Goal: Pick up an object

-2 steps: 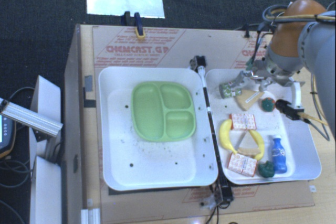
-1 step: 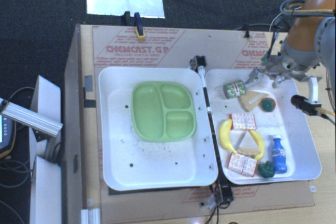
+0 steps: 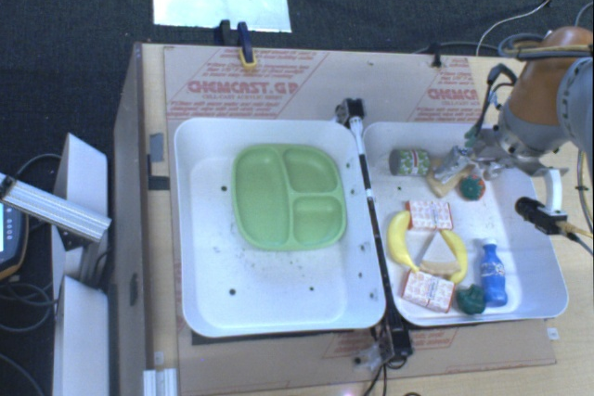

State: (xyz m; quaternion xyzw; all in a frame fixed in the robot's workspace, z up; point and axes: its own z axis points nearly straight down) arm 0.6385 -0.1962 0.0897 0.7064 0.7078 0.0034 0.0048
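Note:
The right bin [image 3: 543, 292] holds the loose objects. A dark can [image 3: 408, 162] lies on its side at the back left. My gripper [image 3: 452, 167] hangs low just right of the can, over a small tan piece [image 3: 442, 187]. A green ball [image 3: 472, 188] rests right below the wrist. Nearer the front are two bananas [image 3: 399, 241] [image 3: 455, 250], two red-and-white cartons [image 3: 430, 215] [image 3: 428, 290], a blue bottle [image 3: 491, 272] and a dark green object [image 3: 471, 299]. I see nothing clearly held.
The left bin [image 3: 204, 292] holds a green divided plate [image 3: 288, 197]. A black rail [image 3: 369, 199] runs between the bins. The arm [image 3: 548, 97] comes in over the right bin's back right corner. A black fitting [image 3: 541, 215] sits at that bin's right wall.

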